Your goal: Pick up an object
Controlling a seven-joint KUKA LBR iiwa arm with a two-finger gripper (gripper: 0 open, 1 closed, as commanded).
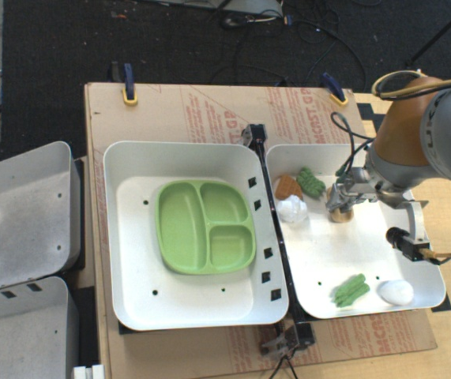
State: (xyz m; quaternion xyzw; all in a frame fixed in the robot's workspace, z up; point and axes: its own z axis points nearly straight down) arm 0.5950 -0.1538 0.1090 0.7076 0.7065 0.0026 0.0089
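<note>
Lying nearest, along the lower edge of the right bin (426, 290): a white egg-like object (396, 292) in the lower right corner, and just left of it a green ridged object (351, 290), the two near each other but apart. Occupying the middle of the left bin (130, 235), left of centre frame: a light green divided plate (206, 227) with three compartments, flat on the bin floor. Clustered higher up, toward the upper left of the right bin beside the dividing wall: a crumpled white object (292, 209), touching or nearly touching a brown object (287, 185) just above it, with a second green object (311, 182) slanted just right of the brown one. Reaching in from the right edge of the frame at mid height: the grey arm (446, 136) with its orange band (399, 129), wrist bent downward over the right bin. Lowered near the bin floor right of that cluster: the gripper (341, 208), with a small tan shape at its tip; cannot tell whether fingers are apart or together, nor whether anything sits between them. Stretching beyond the bins to the upper part of the frame: the cardboard-covered bench top (209, 105), clamped at its far edge.
</note>
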